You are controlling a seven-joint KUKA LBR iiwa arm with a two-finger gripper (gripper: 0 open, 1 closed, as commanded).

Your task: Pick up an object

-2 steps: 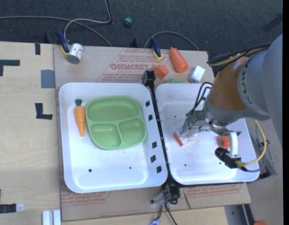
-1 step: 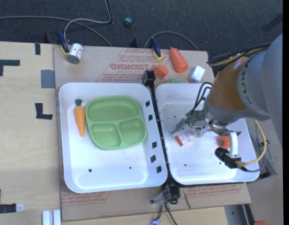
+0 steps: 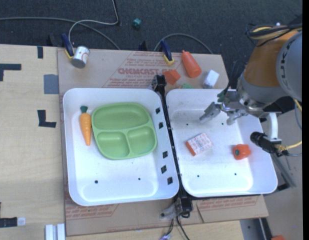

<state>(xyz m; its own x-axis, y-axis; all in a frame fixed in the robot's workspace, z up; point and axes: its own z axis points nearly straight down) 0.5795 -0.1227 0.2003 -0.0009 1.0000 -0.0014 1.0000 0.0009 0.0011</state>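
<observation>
Lying low in the right bin [image 3: 264, 186], the small box [image 3: 199, 144] and the orange-red toy [image 3: 241, 152] sit well apart. Farther up, at the frame's right, the gripper [image 3: 222, 112] hovers with fingers spread, holding nothing. Descending here, it may close on bare floor, since both objects lie below it in the frame.

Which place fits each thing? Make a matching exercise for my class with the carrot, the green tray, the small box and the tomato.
Things:
1. carrot
2. green tray
3. small box
4. tomato

Places:
A. right bin, near its right wall
B. left bin, beside the tray's left edge
C. right bin, around its middle
D. left bin, filling much of its upper half

Pairs: 1-B, 2-D, 3-C, 4-A
</observation>
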